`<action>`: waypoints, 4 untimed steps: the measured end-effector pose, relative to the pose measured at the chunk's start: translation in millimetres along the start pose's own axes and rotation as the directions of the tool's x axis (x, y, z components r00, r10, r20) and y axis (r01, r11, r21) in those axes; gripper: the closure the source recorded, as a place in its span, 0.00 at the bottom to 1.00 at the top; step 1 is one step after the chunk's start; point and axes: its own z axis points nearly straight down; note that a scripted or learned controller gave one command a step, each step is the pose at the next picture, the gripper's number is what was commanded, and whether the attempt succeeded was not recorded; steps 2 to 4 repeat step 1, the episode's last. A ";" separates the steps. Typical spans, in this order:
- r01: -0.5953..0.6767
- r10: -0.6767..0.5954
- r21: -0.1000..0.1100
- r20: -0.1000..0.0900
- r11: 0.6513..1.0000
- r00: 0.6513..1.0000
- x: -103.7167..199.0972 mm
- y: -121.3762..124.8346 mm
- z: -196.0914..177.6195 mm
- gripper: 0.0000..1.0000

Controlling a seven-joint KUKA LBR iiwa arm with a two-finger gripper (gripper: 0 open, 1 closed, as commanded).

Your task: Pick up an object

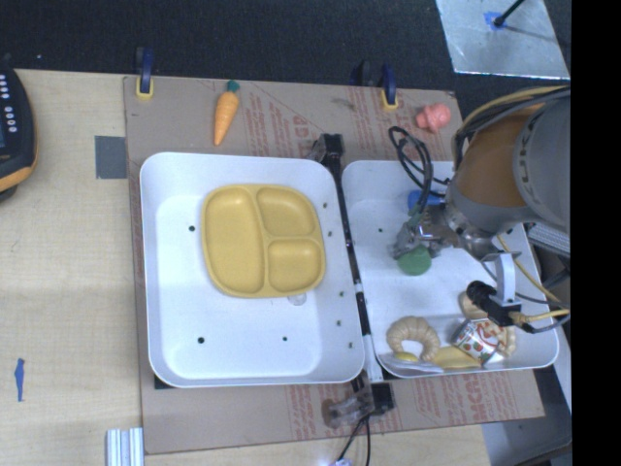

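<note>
Green object [415,261] under my hand [419,237]
I hovered mid right bin [374,270], ready to grasp; whether my hand gripped it, I couldn't tell.

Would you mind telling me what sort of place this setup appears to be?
Probably a robotics lab bench for grasping trials: a robot arm reaching over two white bins, toy food such as a carrot, and a board held by clamps.
</note>
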 end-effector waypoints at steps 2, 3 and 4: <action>0.001 -0.001 -0.005 -0.004 1.000 1.000 65.6 15.2 -105.5 1.00; 0.001 -0.001 -0.005 -0.004 1.000 1.000 65.6 15.2 -105.5 1.00; 0.001 -0.001 -0.005 -0.004 1.000 1.000 65.6 15.2 -105.5 1.00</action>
